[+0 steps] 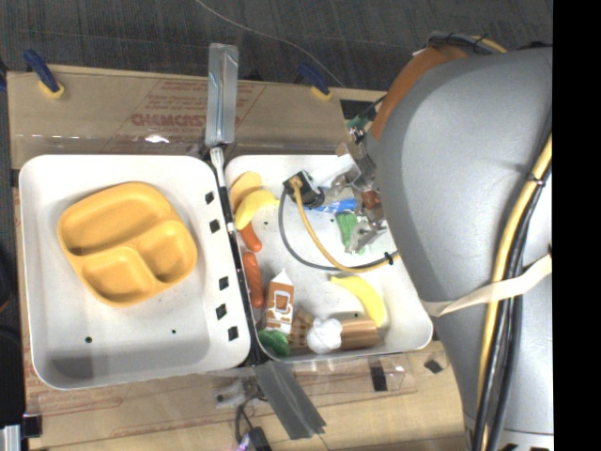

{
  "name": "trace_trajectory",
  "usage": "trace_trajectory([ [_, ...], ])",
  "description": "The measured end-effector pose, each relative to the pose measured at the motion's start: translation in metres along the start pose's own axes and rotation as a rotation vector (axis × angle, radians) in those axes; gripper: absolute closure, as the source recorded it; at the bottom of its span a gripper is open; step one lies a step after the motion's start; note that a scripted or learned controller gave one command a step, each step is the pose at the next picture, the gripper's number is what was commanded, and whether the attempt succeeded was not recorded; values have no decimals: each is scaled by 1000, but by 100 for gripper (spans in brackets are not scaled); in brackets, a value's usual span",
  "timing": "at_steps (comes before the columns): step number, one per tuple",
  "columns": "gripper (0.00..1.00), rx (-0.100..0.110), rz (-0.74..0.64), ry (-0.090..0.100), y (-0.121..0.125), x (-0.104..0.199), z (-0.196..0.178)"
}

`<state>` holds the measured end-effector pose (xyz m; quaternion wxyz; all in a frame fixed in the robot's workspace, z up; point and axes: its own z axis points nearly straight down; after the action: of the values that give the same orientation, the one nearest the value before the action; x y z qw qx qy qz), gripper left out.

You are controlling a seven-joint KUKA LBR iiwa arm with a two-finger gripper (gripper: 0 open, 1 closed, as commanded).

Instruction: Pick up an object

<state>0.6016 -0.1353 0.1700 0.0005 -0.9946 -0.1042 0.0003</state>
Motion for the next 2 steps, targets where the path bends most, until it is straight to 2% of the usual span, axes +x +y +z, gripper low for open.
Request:
trace_trajectory([
  [1,0,-1,-448,2,-16,-96,-151],
  [2,0,-1,-97,2,-27,-106,-230],
])
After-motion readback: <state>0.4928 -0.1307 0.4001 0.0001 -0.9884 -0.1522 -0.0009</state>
